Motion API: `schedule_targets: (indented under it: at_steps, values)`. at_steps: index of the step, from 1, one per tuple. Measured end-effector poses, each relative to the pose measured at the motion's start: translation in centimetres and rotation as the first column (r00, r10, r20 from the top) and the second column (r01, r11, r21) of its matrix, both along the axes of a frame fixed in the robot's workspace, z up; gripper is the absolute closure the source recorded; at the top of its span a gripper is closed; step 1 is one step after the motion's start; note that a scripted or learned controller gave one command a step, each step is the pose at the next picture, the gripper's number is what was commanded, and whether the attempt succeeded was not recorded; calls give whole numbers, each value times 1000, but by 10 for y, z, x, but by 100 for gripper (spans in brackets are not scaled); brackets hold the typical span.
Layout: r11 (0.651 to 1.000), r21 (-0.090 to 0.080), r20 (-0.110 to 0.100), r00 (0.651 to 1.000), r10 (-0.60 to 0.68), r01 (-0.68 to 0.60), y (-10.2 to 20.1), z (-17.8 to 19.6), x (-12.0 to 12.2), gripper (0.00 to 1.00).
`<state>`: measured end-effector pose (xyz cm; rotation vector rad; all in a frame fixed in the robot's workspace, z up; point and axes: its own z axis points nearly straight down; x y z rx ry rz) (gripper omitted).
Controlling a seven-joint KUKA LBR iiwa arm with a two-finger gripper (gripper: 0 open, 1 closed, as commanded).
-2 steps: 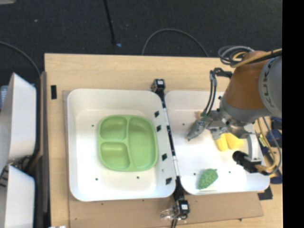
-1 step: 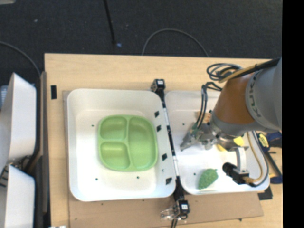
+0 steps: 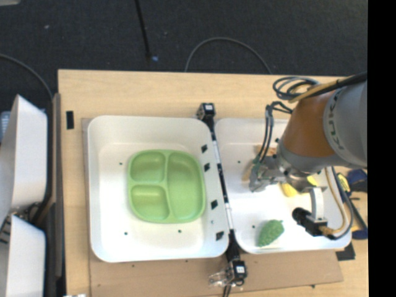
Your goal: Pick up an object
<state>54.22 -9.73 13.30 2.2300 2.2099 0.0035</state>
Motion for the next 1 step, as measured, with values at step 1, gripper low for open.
schedule_targets:
  at_steps: [1]
  values:
    - [1000, -2, 3, 1000, 3, -3, -4, 49, -7, 100]
